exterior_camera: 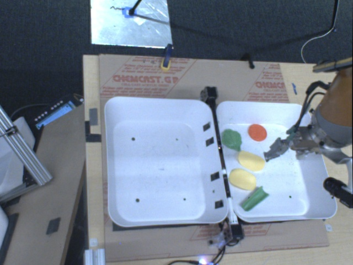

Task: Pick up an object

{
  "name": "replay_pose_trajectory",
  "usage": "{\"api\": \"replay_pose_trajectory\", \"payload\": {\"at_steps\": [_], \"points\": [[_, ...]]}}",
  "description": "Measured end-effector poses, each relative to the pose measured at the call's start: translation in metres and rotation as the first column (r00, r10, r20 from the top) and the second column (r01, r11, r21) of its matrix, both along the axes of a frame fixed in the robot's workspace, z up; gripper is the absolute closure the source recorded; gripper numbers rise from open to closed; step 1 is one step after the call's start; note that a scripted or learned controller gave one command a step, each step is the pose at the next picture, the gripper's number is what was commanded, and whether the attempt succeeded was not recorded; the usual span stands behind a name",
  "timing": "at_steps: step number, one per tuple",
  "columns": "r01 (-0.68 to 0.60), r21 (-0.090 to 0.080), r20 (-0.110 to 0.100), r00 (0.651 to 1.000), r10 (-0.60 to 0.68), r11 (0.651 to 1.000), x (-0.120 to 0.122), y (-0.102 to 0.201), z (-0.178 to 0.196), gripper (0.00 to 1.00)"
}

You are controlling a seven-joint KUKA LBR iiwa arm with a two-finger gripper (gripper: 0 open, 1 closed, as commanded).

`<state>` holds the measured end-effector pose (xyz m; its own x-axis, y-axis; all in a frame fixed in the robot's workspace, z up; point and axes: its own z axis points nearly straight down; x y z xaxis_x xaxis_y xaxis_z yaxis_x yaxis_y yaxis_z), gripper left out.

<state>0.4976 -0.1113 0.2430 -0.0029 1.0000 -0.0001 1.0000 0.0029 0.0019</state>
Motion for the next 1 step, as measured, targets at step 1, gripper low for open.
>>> {"api": "replay_pose_trajectory", "payload": {"at_steps": [1], "points": [[-0.011,0.002,0.003,1.000,0.011,1.000,0.0942,0.0788,-0.0518,0.00]]}}
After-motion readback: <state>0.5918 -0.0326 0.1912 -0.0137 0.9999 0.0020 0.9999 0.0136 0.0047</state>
